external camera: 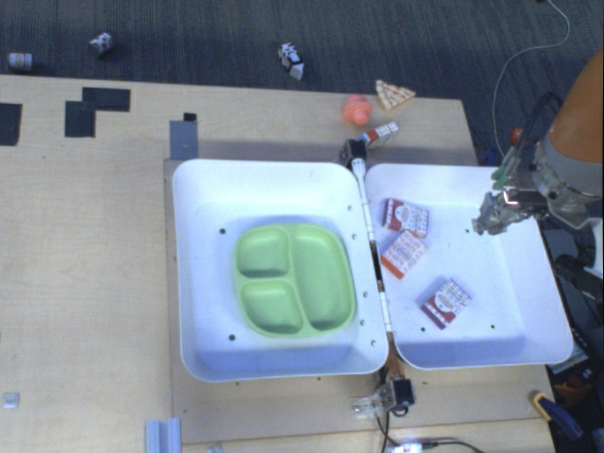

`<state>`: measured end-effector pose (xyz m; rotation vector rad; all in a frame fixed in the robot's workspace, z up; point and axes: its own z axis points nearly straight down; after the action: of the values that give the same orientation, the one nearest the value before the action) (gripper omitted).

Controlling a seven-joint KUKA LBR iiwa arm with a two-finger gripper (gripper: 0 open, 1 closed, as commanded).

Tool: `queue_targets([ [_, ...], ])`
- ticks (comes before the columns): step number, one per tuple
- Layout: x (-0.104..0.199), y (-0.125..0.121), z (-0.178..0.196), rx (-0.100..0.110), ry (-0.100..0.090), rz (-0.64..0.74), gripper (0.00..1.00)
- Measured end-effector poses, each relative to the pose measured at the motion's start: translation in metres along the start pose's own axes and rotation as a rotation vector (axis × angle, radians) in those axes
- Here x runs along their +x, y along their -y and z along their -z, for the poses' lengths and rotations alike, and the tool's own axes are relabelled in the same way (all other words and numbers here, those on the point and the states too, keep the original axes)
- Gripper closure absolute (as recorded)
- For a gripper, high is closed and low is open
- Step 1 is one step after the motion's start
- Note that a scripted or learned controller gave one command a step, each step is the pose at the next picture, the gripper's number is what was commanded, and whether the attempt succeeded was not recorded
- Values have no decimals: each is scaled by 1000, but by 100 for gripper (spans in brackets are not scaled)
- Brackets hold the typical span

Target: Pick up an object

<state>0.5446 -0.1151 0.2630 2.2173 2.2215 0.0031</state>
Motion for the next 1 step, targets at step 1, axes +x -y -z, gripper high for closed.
queue_targets([
  [1,67,23,-29,2,-2,3,100],
])
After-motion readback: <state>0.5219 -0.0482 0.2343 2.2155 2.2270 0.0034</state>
